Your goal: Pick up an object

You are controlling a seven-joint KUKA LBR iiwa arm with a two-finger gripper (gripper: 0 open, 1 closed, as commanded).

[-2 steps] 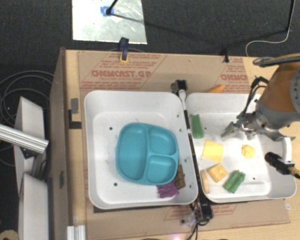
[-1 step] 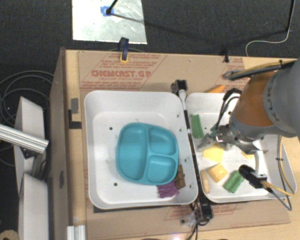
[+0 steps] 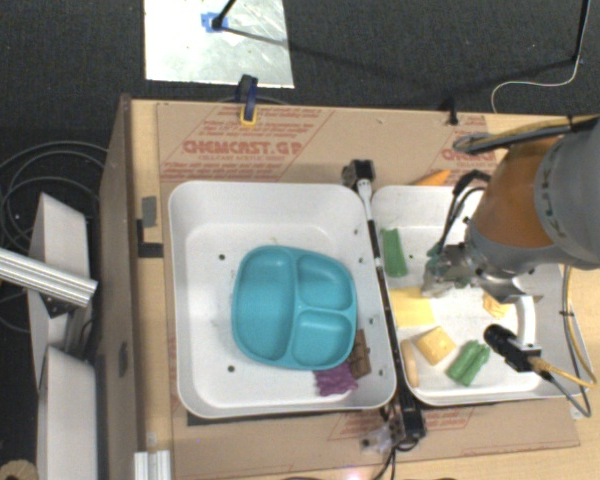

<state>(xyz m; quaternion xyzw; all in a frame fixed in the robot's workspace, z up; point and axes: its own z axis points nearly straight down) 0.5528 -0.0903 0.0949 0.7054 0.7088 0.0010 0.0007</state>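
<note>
Brown cardboard is covering the bench [image 3: 242, 140], and dark floor is showing all around it. Two white bins are sitting side by side on the bench.

The left bin [image 3: 180, 268] is holding a blue-green plate [image 3: 290, 308] with three parts, lying flat in the middle. A purple thing [image 3: 332, 380] and a brown thing [image 3: 361, 358] are lying in the bin's near right corner, just beside the plate.

The grey arm [image 3: 575, 193] is reaching in over the right bin [image 3: 480, 396]. The tool [image 3: 442, 276] is hanging low near the middle of this bin. I cannot tell if the tool is open or closed, and I cannot tell if it is holding anything.

A long green block [image 3: 392, 251] is lying along the right bin's left wall, near the tool. A flat yellow piece [image 3: 412, 311] is lying just beside the tool, on the near side. A yellow block [image 3: 435, 345] and a second green block [image 3: 468, 362] are resting side by side by the bin's near wall. A small orange bit [image 3: 494, 308] is lying close to the tool's right.
</note>
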